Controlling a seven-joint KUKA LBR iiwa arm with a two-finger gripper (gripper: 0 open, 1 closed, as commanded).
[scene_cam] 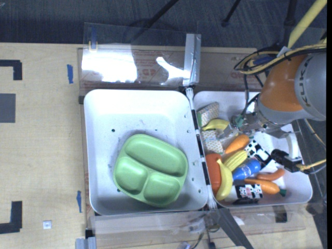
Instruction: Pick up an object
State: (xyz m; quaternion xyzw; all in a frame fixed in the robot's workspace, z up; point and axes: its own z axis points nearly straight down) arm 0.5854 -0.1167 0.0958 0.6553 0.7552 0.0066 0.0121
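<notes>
- Hovering over right bin point(303, 193): gripper point(243, 122), above the cluttered toys; grip state can't tell.
- Right bin pile: carrot point(238, 142), banana point(224, 178), blue bottle point(248, 169), second carrot point(270, 185), all touching.
- Left bin point(104, 113) has green tray point(150, 169), lying flat near front.

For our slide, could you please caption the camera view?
KUKA arm's gripper over a toy-filled right bin; green divided tray in left bin.
</notes>
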